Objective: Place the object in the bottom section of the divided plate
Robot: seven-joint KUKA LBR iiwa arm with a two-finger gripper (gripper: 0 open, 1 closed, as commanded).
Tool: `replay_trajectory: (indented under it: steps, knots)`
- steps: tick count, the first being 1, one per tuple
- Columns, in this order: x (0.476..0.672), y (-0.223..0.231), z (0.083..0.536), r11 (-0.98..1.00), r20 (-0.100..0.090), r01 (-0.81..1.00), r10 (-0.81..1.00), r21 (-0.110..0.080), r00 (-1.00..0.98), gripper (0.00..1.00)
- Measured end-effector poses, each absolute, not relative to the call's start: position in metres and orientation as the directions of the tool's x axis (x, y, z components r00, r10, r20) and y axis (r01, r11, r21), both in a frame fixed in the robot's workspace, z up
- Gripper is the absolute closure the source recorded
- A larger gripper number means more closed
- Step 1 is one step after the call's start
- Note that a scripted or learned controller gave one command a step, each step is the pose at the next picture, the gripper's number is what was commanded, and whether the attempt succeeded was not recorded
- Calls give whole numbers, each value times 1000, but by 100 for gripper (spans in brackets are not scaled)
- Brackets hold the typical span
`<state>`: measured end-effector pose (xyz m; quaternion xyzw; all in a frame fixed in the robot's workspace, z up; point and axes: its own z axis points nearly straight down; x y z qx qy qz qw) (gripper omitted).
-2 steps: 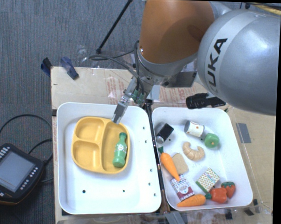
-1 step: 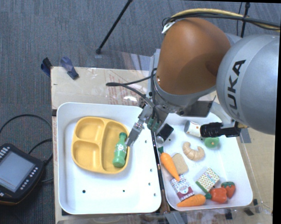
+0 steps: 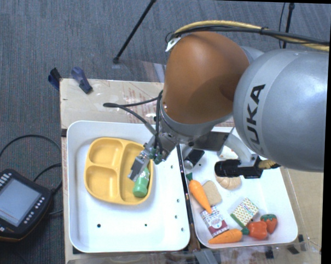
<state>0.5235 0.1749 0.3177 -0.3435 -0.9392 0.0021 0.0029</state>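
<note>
Looking down on the bench, we are seeing the grey and orange arm [image 3: 211, 81] reaching over the left bin [image 3: 95, 229], where the yellow divided plate [image 3: 101, 169] is lying. We are finding the gripper [image 3: 140, 168] hanging above the plate's right section, its fingers pinching the top of a green toy vegetable [image 3: 142, 185] whose lower end is sitting on that section. We are noting toy foods, including a carrot [image 3: 199, 195], filling the right bin [image 3: 283, 199].
</note>
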Motion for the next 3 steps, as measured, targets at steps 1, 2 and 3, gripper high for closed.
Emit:
replay_trajectory:
  steps: [1, 2, 3]
  knots:
    - [560, 146, 336, 864, 3, 503, 503, -4, -864, 0]
    - [626, 160, 438, 930, -3, 368, 368, 2, -930, 0]
    - [628, 162, 441, 932, 5, 364, 364, -3, -931, 100]
